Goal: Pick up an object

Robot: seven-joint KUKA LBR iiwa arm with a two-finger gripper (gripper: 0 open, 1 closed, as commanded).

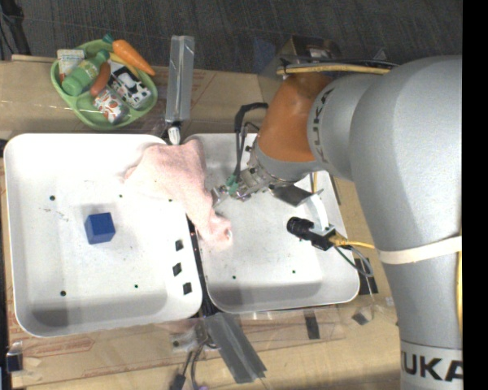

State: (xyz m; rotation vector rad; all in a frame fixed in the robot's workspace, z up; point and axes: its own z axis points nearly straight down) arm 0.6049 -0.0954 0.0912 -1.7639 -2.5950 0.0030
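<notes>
tool [232,188] hovering low in right bin [309,291] | grip state: can't tell | pink cloth [183,185] lying just beside it | risk: snagging cloth edge, dragging not lifting

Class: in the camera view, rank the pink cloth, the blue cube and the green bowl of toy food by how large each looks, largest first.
1. pink cloth
2. green bowl, close behind the cloth
3. blue cube, clearly smallest

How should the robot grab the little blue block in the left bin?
Probably from straight above, end effector closing on two opposite flat sides of the blue block. It sits alone on the left bin floor, away from the walls and the pink cloth.
</notes>
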